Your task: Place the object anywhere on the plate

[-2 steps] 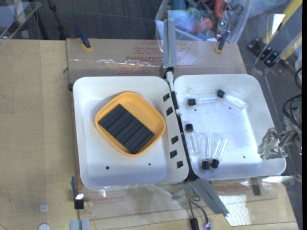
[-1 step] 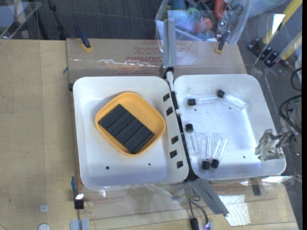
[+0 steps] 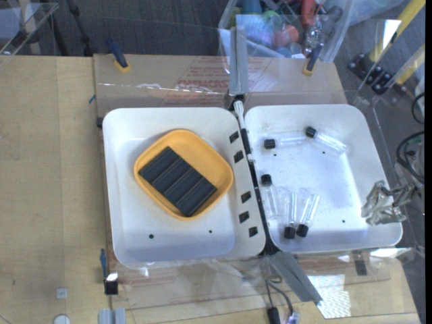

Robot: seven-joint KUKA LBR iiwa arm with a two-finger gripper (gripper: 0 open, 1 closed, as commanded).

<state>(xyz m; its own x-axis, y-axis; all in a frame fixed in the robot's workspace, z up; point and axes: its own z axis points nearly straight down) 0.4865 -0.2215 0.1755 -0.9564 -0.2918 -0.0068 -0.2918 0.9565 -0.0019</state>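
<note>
Within the right bin (image 3: 351, 174) lie several clear vials with black caps. The nearest pair (image 3: 300, 218) rests near the front wall, long axes running front to back, caps pointing toward the front edge. The hand (image 3: 386, 204) sits at the bin's right rim, so these vials lie to its left. Whether it is spread cannot be told. The plate (image 3: 183, 174) lies farther left, in the left bin (image 3: 121, 241).

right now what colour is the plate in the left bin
Yellow-orange plate, with a dark ribbed block on it; camera view.
</note>
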